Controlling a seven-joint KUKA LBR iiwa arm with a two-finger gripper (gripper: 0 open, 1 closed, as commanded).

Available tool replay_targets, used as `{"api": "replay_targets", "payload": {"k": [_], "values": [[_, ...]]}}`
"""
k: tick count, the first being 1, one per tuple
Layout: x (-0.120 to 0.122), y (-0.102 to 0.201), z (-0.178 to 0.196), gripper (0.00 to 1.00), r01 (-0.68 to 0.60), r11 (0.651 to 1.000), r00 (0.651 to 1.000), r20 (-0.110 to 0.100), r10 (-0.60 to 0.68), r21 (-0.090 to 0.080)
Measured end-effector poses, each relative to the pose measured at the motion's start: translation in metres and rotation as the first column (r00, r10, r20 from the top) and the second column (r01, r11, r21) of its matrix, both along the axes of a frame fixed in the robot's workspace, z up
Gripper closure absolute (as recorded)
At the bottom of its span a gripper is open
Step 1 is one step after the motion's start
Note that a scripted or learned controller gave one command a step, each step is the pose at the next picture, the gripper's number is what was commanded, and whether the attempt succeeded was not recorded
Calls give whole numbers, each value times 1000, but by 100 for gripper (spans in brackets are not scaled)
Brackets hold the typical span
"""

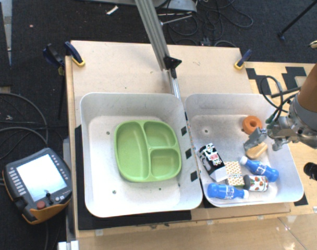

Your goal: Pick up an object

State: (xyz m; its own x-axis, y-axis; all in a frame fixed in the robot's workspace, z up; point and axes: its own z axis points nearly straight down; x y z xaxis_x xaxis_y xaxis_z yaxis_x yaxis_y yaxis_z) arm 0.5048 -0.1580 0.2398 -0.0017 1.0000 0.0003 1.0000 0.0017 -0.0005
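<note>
The right bin (221,111) holds several small objects. An orange ring (252,124) lies near its back right, with a tan bread-shaped piece (257,151) just in front of it. My gripper (267,140) hangs over the bin's right side, open, with nothing between its fingers. Its left finger (255,138) is just above the tan piece, between it and the orange ring. Further forward lie a blue bottle (261,169), a second blue bottle (226,191), a black-and-white cow-print box (211,156), a checkered box (232,172) and a dark spotted can (256,183).
The left bin (96,113) holds a green divided plate (148,151). A grey metal pole (156,30) slants down to the bins' shared back edge. A teach pendant (37,184) lies on the floor at left. Yellow-tipped clamps (75,55) grip the bench's back corners.
</note>
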Motion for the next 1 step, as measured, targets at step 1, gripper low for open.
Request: {"api": "replay_targets", "payload": {"k": [1], "values": [[0, 0, 0, 0, 1, 1000, 1000, 0, -1, 0]]}}
